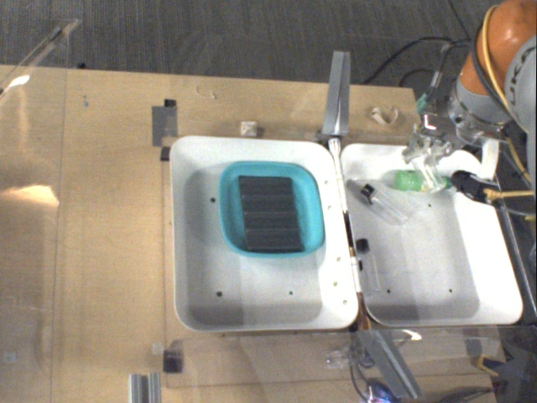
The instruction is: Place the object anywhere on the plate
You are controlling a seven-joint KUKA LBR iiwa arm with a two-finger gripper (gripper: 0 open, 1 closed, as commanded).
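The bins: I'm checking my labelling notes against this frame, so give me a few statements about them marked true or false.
1. The teal plate sits in the left bin. True.
2. A dark ridged pad lies on the plate. True.
3. The green object lies on the plate. False: it is in the right bin, near its far edge.
4. The tool hangs over the left bin. False: it is over the right bin, beside the green object.

Green object in right bin; teal plate left.
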